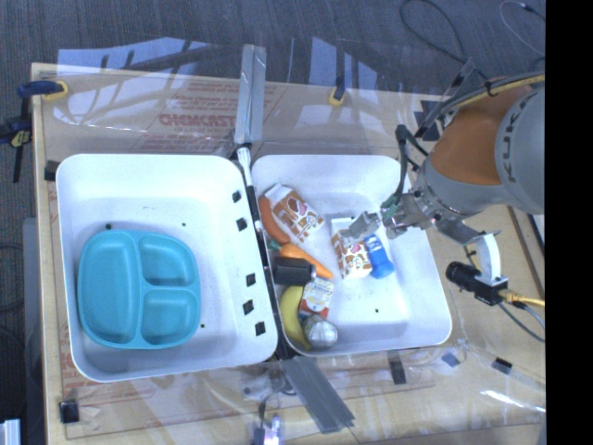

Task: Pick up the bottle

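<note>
I see the gripper (363, 225) low in the right bin (422, 295), just above the bottle (377, 257) lying beside a carton (350, 251); I can't tell its state. Left bin (83, 179) holds a blue tray (139, 287).

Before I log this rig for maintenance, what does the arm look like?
The arm is grey and rounded, with a broad orange band above the wrist and dark lettering along its side. Black cables loop along it. The gripper is a small metallic assembly.
</note>
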Motion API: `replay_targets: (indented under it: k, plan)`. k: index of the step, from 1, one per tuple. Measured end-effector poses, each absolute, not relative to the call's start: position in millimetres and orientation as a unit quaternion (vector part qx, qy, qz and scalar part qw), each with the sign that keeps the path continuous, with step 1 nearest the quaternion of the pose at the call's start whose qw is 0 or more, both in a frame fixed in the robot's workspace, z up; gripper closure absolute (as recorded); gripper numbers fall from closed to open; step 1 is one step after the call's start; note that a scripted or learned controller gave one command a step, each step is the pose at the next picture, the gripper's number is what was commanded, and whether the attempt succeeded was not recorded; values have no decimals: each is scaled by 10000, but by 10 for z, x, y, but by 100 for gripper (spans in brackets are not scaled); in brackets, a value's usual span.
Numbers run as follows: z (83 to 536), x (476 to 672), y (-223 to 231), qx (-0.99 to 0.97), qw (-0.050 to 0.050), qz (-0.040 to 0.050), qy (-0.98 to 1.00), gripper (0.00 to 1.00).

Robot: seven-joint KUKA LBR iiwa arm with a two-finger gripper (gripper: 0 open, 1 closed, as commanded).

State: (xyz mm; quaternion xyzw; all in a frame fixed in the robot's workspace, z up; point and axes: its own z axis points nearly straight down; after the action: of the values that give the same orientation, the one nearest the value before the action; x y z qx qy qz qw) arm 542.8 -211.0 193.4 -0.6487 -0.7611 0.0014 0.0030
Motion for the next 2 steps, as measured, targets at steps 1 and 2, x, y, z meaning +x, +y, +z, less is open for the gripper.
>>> replay_targets:
  k: [1,2]
  plan:
    - [1912,4896,-2106,-6726,36,20,-7400,0]
    - [2014,5483,-2103,-6901,29,23,-7237,0]
